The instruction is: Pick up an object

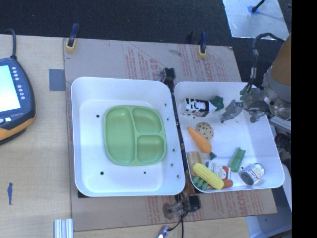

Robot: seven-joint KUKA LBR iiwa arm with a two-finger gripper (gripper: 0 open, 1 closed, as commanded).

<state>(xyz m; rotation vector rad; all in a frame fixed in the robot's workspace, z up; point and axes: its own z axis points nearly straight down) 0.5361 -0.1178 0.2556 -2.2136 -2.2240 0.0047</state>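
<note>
Gripper (237,110) hangs over the upper right part of the right bin (275,148), reaching in from the right edge, its grey fingers slanting down and left toward the bin floor. Nothing sits between those fingers; from this slant I cannot tell whether they stand wide or narrow.

No single target is fixed by the task, so any item in the right bin could serve. Nearest the gripper are a black-and-white cow-patterned carton (196,107) with a dark green piece (217,103) just beside it, both to its left. Lower down lie a round speckled cookie (204,130), a toy carrot (199,140), a green stick (237,158) and a small tin can (252,173) on its side. At the bottom edge a toy corn cob (208,176) lies on a crowded heap.

The left bin (81,133) holds a green divided plate (134,135).

Risks, as I judge them: the gripper hovers over bare floor, so closing straight down would likely catch nothing. The can could roll away from a touch. Reaching into the corn heap could jam a finger on a neighbour or lift two things at once.
</note>
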